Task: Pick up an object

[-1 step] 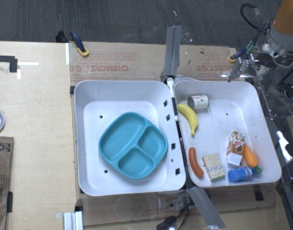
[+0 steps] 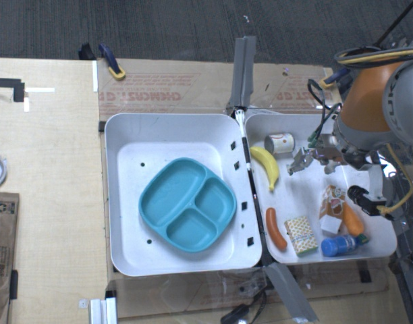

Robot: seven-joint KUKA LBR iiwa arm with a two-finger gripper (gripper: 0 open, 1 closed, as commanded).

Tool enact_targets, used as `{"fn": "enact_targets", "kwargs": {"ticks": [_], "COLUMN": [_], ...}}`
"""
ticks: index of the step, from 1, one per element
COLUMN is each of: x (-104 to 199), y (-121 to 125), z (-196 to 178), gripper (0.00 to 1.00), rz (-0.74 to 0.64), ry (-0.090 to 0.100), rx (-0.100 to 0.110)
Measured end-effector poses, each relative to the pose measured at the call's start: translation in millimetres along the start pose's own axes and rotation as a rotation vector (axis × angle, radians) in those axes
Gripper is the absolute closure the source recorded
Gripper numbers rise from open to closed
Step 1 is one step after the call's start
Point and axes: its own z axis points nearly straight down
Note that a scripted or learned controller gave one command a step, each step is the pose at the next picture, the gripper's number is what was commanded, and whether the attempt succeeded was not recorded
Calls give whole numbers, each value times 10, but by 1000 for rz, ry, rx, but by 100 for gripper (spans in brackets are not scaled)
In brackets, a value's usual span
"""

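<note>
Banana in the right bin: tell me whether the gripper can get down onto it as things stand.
Probably yes. The banana lies uncovered on the floor of the right bin, apart from the small can above it, and the gripper hangs just to its right. The bin's dividing wall close on its left may crowd one finger.

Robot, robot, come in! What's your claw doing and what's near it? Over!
Gripper open, holding nothing, low in right bin. Closest things: banana, small can. Nothing in the way.
</note>
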Motion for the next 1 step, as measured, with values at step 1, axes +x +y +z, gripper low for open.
{"fn": "enact_targets", "kwargs": {"ticks": [1], "x": [384], "y": [447], "z": [206], "gripper": [0], "rz": [166], "ry": [0], "rx": [9]}}
